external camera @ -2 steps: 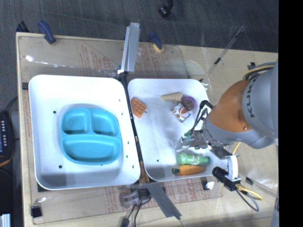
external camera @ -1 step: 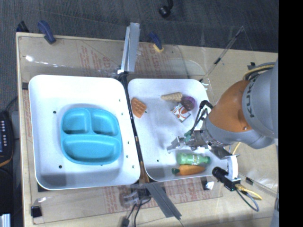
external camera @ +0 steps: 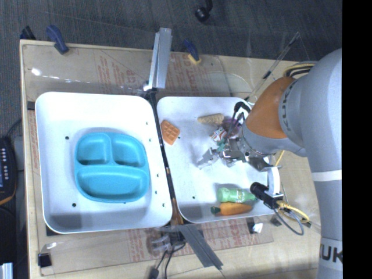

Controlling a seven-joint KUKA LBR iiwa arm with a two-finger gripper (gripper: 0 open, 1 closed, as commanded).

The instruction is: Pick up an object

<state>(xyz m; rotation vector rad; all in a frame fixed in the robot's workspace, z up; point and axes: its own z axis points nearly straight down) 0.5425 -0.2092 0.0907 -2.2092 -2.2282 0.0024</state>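
My gripper hangs low over the middle of the right bin, at the end of the grey arm with its orange band. Nothing shows in its grasp. An orange waffle-like square lies to its upper left, near the bin's left wall. A tan cone-shaped piece lies just above the gripper. A green object and an orange carrot lie side by side at the bin's front edge, below the gripper.
The left bin holds a blue divided tray. A metal bar stands behind the seam between the bins. Cables hang off the arm at the right bin's front right corner.
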